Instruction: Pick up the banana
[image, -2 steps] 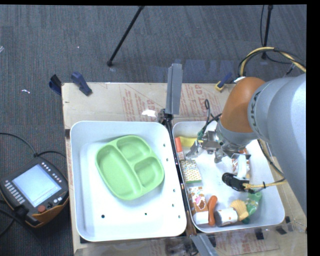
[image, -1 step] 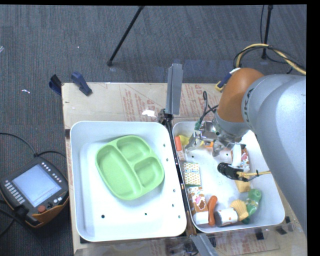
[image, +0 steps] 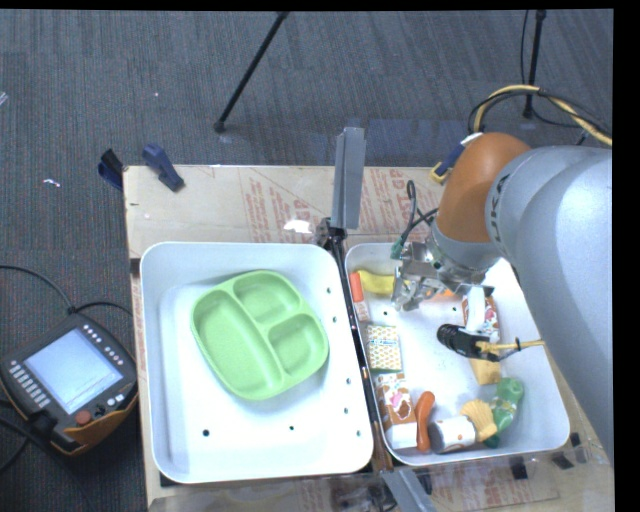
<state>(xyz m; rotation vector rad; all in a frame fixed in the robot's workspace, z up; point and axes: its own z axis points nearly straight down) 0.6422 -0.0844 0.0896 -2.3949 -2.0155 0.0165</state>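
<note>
My grey arm (image: 565, 260) fills the right side closest to the lens, its orange band (image: 482, 190) sitting just above the wrist. Below it my end effector (image: 412, 292) hangs low in the back left part of the right bin (image: 535, 405). From this angle I cannot tell whether it is released or clenched, and I see nothing gripped in it.

The banana (image: 376, 282) lies on the floor of that same bin, near its back left corner, just beside my end effector on its left. I cannot tell whether the two touch. A thin orange stick (image: 356, 288) lies along the bin's left wall, just left of the banana.

Further forward along that wall are a patterned box (image: 384, 350) and, in front of it, a second printed packet (image: 396, 402). An orange-red sausage-shaped piece (image: 426, 416) leans next to the packet, with a small white can (image: 455, 432) beside it at the front. A green toy (image: 508, 396) and a yellow wedge (image: 487, 372) lie toward the front right, and a red-and-white carton (image: 480, 310) stands behind them.

The left bin (image: 180, 425) holds one thing, a green divided plate (image: 262, 335), lying flat near its middle. Both bins sit side by side on the counter (image: 260, 200). A handheld control pendant (image: 65, 378) rests on the floor to the left.
</note>
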